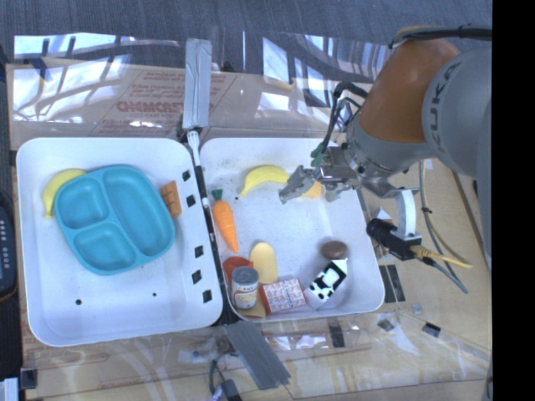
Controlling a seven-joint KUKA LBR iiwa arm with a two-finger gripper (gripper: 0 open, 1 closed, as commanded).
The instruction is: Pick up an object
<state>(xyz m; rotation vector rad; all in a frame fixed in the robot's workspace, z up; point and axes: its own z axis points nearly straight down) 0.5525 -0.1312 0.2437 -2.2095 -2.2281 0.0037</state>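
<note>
My gripper (314, 187) hangs over the upper right part of the right bin (355, 224), its two grey fingers spread apart and open. A small yellow piece (313, 191) shows in the gap between them; I cannot tell whether it touches them. A banana (263, 176) lies just left of the gripper. Further left, by the bin's left wall, is a carrot (224, 224). Along the front of this bin are a pale yellow piece (264, 261), a small can (245, 287), a red box (282, 295) and a cow-patterned bottle (328, 281) with a brown cap.
The left bin (50, 307) holds a blue divided plate (113, 217), a yellow banana-like piece (55, 187) tucked under its left edge, and a small orange block (171, 199) at its right. The grey and orange arm (418, 98) covers the right bin's far right corner.
</note>
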